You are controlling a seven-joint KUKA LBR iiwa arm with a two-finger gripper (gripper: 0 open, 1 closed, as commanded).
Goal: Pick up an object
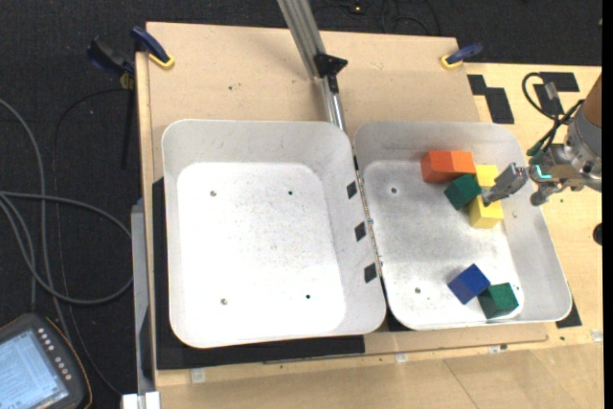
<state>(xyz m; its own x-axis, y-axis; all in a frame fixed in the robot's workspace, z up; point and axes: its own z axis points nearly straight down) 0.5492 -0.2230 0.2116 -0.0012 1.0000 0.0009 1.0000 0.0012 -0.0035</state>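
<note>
I've got the gripper (pixel 525 184) reaching in from the right, hanging over the right rim of the right-hand shallow white bin (pixel 419 297), and its two fingers stand apart with nothing between them. One fingertip sits right at the stacked pair of yellow blocks (pixel 486 198) (whether it touches them, I can't tell from up here). Just left of those is a dark green block (pixel 462 191), and an orange rectangular block (pixel 447 165) lies at the far side of it, all four bunched close together in the far right part of that bin. Down at the near right corner a blue cube (pixel 468 283) sits right beside a second green cube (pixel 499 299), well apart from the cluster. The left-hand shallow white bin (pixel 182 235) sits alongside on the tan wooden bench (pixel 239 72). A grey metal pole (pixel 292 0) slants across the far side of the bench.
</note>
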